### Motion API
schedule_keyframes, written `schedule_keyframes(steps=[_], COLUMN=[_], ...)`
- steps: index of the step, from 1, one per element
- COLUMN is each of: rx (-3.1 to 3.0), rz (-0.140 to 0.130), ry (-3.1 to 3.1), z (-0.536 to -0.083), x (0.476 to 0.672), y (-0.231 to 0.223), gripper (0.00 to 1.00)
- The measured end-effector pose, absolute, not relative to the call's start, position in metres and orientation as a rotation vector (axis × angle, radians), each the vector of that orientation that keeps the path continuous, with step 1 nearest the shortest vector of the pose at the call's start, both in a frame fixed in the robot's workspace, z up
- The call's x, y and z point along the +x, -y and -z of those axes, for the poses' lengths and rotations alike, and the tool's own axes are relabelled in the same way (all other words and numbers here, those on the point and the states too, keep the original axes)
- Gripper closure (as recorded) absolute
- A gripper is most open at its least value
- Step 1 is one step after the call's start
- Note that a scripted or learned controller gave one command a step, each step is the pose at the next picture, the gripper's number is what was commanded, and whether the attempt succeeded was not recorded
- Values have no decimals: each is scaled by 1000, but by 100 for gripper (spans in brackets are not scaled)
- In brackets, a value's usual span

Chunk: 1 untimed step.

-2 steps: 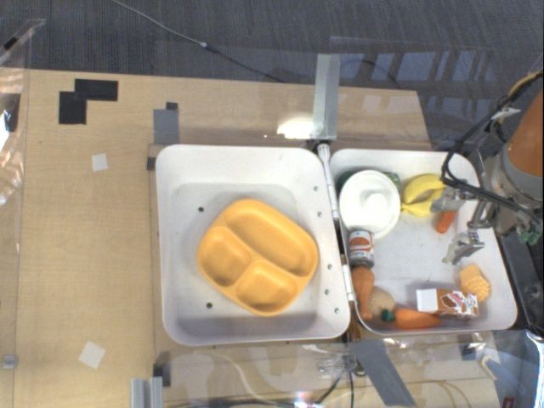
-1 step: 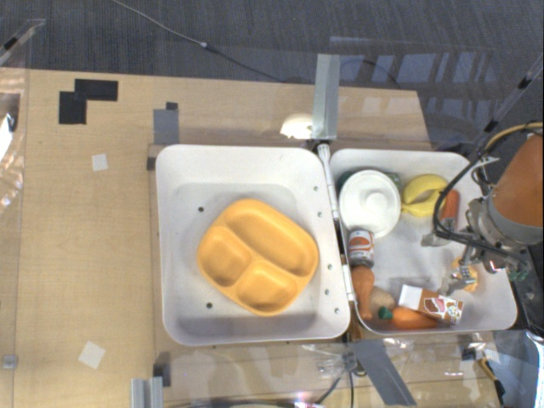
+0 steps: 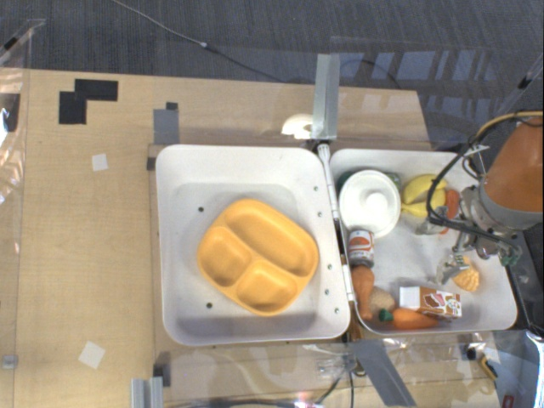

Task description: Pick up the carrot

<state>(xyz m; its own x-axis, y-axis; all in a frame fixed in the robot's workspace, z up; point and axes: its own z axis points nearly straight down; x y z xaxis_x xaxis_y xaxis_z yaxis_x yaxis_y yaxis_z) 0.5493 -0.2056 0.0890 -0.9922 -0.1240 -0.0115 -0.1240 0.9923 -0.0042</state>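
Long orange carrot lies at the right white bin's front edge. Tool hovers over yellow corn; grip unclear.

left bin: yellow divided plate | right bin: white bowl, banana, can, carton, carrot at front edge | gripper positioned over corn piece, right side

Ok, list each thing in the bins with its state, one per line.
Yellow tray: upright, lying in the left bin.
White bowl: upright, in the right bin.
Can: on its side by the divider.
Carrot: lying flat at the near wall, not held.
Carton: lying flat.
Gripper: over the right bin.
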Motion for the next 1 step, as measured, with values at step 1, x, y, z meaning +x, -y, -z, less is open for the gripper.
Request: schedule_keyframes(steps=[1], rx=[-206], rz=[11], ry=[-3113], z=[-103], x=[553], y=[205], gripper=[100])
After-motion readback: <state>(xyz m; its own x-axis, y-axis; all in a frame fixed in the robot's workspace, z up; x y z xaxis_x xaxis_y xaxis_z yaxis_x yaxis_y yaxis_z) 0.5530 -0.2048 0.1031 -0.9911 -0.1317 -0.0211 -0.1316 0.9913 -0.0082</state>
